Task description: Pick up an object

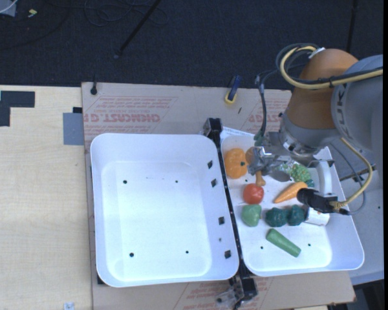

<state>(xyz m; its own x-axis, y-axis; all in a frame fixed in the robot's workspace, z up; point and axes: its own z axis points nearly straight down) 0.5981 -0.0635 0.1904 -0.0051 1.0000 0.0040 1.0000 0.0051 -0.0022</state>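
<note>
In right bin [349, 254]: end effector [264, 163] beside round orange fruit [235, 163]; grip state unclear.

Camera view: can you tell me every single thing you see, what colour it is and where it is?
bins: 2, white, side by side on the bench
orange toy: 1, orange, right bin, top left
tomato: 1, red, right bin, below the orange toy
carrot: 1, orange, right bin, right of the tomato
light green lump: 1, right bin, under the tomato
dark green pieces: 2, right bin, middle
green stick: 1, right bin, near front
clamp: 1, blue and yellow, board's back edge
arm: 1, grey and orange, from the right
gripper: 1, metal, over the right bin
</note>
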